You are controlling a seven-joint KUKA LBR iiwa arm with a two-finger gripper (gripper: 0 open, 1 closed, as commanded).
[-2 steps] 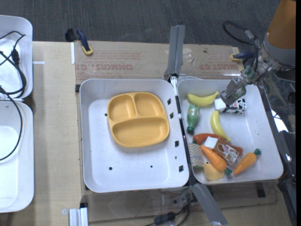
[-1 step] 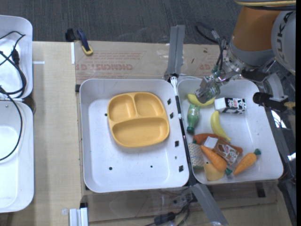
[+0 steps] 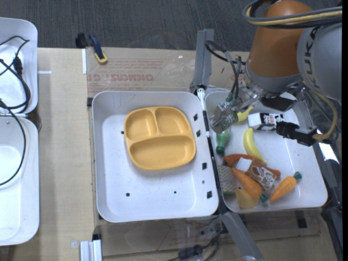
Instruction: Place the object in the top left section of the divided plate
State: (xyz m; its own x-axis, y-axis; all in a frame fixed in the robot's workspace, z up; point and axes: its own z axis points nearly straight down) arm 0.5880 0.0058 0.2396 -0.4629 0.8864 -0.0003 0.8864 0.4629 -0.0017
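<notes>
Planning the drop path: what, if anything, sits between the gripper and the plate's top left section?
Only the bins' adjoining walls lie between the gripper, over the right bin, and the yellow divided plate in the left bin. Its top left section looks bare.
</notes>
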